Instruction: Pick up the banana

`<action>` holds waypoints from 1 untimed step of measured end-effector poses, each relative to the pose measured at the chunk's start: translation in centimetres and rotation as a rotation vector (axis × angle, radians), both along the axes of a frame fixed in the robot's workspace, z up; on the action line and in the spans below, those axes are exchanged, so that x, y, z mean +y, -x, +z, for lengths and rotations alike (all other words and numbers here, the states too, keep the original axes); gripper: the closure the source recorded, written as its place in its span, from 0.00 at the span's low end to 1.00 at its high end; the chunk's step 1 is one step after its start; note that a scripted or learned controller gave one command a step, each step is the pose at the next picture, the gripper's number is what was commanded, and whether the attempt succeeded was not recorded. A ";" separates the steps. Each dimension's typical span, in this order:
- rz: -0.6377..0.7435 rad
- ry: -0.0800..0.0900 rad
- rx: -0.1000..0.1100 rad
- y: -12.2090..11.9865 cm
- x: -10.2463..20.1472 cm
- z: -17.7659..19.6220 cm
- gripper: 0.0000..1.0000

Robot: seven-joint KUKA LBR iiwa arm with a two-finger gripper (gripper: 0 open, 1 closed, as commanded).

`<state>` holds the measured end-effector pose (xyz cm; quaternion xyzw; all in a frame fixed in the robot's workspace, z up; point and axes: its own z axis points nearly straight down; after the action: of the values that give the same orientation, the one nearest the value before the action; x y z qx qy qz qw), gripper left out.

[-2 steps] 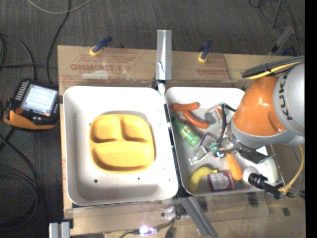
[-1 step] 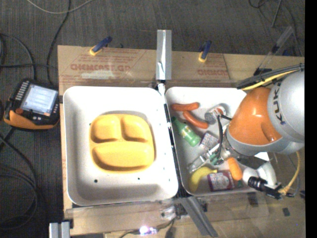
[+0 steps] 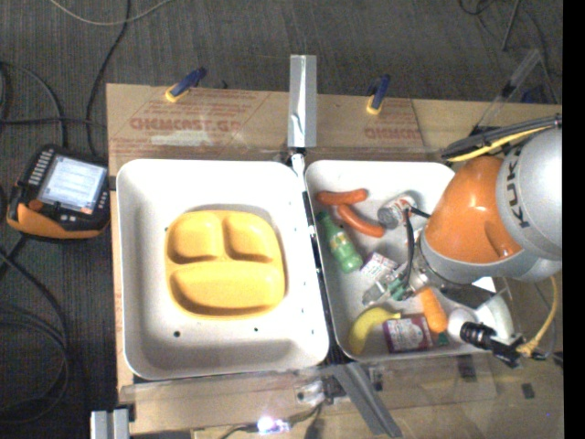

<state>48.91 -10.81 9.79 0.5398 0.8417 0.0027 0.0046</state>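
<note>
Even overhead light, soft focus, dim margins

We see the two white bins, the left bin (image 3: pixel 137 273) and the right bin (image 3: pixel 430 174), lit brightest, their rims close to washed out, with only soft shadow along the inner walls. The yellow tray (image 3: pixel 225 262) reads saturated, with faint shading in its compartments. A pale sheen lies across the arm's orange band (image 3: pixel 471 216). The dark carpet (image 3: pixel 55 80) falls off dim and grainy toward the edges. Overall the picture is slightly soft, and small items in the right bin blur together. A small bright glare point sits at the bottom edge.
</note>
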 end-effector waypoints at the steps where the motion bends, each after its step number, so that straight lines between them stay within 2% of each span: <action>1: -0.056 0.000 0.016 -2.5 10.0 8.3 1.00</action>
<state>51.37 -0.81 18.08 0.5632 0.8263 -0.0017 -0.0022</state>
